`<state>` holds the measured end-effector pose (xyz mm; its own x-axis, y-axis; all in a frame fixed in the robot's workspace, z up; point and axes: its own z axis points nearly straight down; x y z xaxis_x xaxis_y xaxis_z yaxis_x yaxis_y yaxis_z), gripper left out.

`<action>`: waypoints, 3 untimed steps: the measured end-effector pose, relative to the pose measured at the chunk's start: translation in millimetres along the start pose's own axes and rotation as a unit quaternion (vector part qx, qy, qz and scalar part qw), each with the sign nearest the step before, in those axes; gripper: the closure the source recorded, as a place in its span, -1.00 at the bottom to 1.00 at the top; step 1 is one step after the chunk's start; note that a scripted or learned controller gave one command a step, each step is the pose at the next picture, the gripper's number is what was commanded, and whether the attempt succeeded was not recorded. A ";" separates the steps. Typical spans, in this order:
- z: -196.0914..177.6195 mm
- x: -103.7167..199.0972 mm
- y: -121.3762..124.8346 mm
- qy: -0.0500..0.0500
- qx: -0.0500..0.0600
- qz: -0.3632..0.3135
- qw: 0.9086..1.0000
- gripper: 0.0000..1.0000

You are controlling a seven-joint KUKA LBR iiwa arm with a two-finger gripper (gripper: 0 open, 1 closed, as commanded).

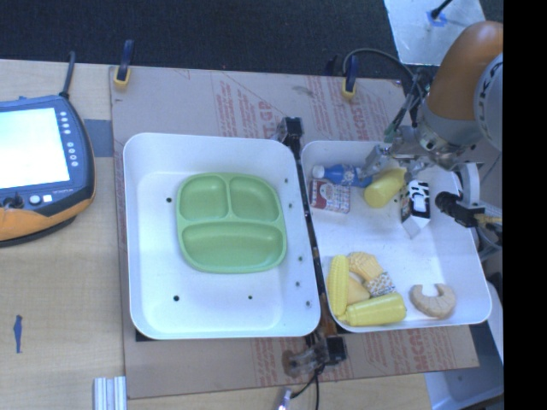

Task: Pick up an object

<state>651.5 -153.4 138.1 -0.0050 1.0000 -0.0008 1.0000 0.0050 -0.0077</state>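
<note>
While the gripper (395, 171) hangs over the top of the right bin (461, 246), a yellow lemon-shaped toy (384, 188) sits right at its tip, and I cannot tell if the jaws are apart or together. That toy is round and smooth, so it may slip out. A small bottle (338, 174) lies just beside it and could get bumped.

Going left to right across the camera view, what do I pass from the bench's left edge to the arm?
Tablet-like screen → left bin holding the green divided plate → milk carton → yellow object at the gripper → croissant-like piece → arm.
</note>
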 end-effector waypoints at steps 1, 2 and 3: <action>5.2 -39.5 -12.3 0.001 -0.002 0.001 1.000 -1.00; 40.4 16.3 3.2 -0.001 0.002 0.000 1.000 -1.00; 47.6 -50.9 0.2 0.001 0.003 0.002 1.000 -1.00</action>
<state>651.6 -204.4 90.5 -0.0020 1.0000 0.0010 0.9999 0.0020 -0.0132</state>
